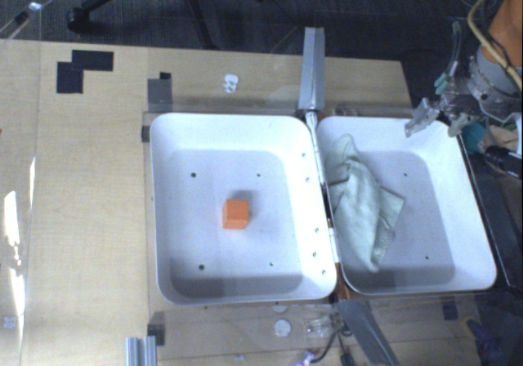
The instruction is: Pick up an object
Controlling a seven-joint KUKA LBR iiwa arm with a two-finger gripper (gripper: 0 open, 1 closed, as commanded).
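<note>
Near the right bin's far corner hangs the claw [426,117], grip state unclear; one orange cube [236,214] lies well apart at 8 o'clock, one pale cloth [364,201] nearer at 7 o'clock.

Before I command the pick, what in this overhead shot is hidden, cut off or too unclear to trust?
- Gripper: small and blurred at the right bin's far corner; finger state unreadable.
- Arm: cut off by the frame's right edge.
- Bin floor under the crumpled white cloth: hidden by its folds.
- Orange cube in the left bin: far sides unseen.
</note>
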